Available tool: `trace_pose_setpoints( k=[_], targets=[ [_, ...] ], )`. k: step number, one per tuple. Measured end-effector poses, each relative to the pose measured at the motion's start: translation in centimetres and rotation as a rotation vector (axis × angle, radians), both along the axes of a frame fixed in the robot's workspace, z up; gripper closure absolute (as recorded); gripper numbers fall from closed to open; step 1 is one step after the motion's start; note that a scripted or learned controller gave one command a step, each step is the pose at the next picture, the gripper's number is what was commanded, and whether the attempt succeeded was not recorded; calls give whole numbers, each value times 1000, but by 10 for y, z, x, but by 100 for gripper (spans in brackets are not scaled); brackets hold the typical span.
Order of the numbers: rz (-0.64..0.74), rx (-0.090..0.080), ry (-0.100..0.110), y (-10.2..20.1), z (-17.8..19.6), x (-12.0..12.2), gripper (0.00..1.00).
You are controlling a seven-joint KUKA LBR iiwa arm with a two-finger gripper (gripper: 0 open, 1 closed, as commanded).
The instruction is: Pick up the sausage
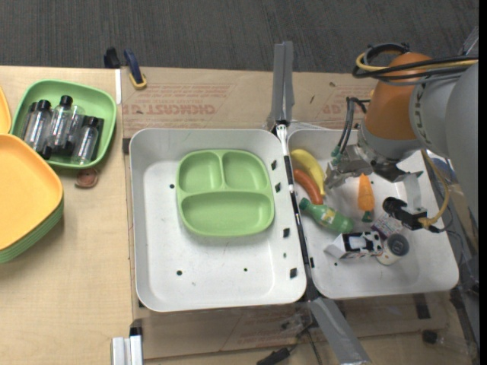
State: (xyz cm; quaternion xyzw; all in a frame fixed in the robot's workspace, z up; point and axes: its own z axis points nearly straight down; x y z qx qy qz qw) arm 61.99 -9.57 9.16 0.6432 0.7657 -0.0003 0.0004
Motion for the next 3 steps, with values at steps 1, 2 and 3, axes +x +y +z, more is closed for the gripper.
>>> trace_pose_setpoints(
  k=[1, 2, 3],
  targets=[
    [-139, 0, -1, -35, 0, 9, 100],
    [22, 1, 1, -41, 0, -28, 100],
    [-295, 1, 3, -65, 0, -43, 100]
  ],
)
